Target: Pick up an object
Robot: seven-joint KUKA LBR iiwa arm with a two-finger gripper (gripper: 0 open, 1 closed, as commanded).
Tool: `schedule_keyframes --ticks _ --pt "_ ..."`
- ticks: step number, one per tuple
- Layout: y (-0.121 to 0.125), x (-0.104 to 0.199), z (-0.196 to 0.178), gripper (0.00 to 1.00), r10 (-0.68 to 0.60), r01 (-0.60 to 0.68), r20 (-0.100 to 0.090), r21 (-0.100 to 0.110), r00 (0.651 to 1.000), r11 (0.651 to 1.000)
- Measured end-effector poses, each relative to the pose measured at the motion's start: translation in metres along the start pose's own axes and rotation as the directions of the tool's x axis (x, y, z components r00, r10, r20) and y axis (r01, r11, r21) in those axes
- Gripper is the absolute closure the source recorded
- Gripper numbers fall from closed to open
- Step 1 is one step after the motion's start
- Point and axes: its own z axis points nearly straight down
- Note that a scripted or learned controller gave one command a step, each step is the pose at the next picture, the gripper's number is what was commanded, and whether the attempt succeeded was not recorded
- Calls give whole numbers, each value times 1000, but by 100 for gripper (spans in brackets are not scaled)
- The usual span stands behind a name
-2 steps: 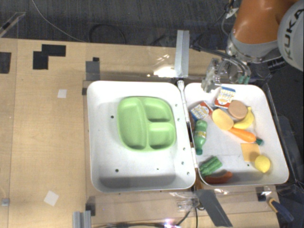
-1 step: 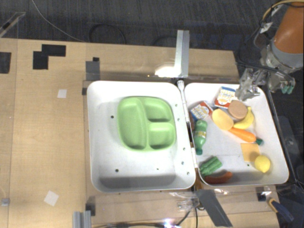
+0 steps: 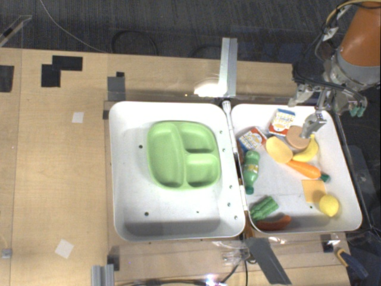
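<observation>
This is a robotics lab or test cell: a plywood bench point(image 3: 53, 177) carries black marker patches point(image 3: 61, 68), loose cables point(image 3: 65, 22) and bolted metal brackets point(image 3: 228, 67). Two shallow white bins point(image 3: 119, 159) sit fixed side by side. Toy plastic food point(image 3: 297, 154) lies just below the fingers point(image 3: 314, 126) of an industrial arm point(image 3: 357, 40).

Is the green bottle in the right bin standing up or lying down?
Lying down. The green bottle rests on its side along the left wall of the right bin, its length stretched across the floor.
</observation>
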Motion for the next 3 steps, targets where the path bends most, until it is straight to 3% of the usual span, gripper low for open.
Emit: schedule_keyframes --ticks 1,2,3 --pt "13 53 138 0 -4 4 -15 -5 1000 1000" --pt "18 92 158 0 96 -96 7 1 995 995" --pt "8 130 157 0 170 -170 9 1 985 985"
